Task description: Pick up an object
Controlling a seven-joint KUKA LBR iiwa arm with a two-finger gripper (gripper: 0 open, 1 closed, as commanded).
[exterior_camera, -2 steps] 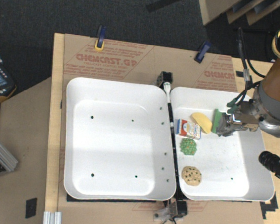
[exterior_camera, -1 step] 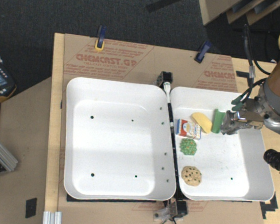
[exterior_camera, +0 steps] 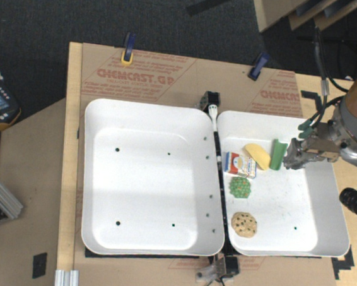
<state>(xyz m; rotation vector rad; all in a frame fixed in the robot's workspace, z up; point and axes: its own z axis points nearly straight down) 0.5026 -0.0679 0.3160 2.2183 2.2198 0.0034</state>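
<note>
Green block (exterior_camera: 278, 155), yellow piece (exterior_camera: 257, 156), carton (exterior_camera: 240, 165), broccoli (exterior_camera: 240, 187), cookie (exterior_camera: 244, 224).

I see the bench (exterior_camera: 173, 69) topped with a brown printed cardboard sheet (exterior_camera: 279, 92) (held at the far edge by two blue clamps (exterior_camera: 129, 48)), and on it sit two white bins (exterior_camera: 94, 162) side by side, touching.

Bins (exterior_camera: 142, 186): white plastic, smooth, slight sheen.
Bench board (exterior_camera: 192, 77): brown cardboard, matt, printed red.
Gripper (exterior_camera: 294, 154): dull grey metal.
Green block (exterior_camera: 278, 155), just beside fingers: smooth, plastic-looking.
Cookie (exterior_camera: 244, 224), well apart from fingers: rough, speckled.
Floor (exterior_camera: 53, 5): dark carpet, coarse.
</note>
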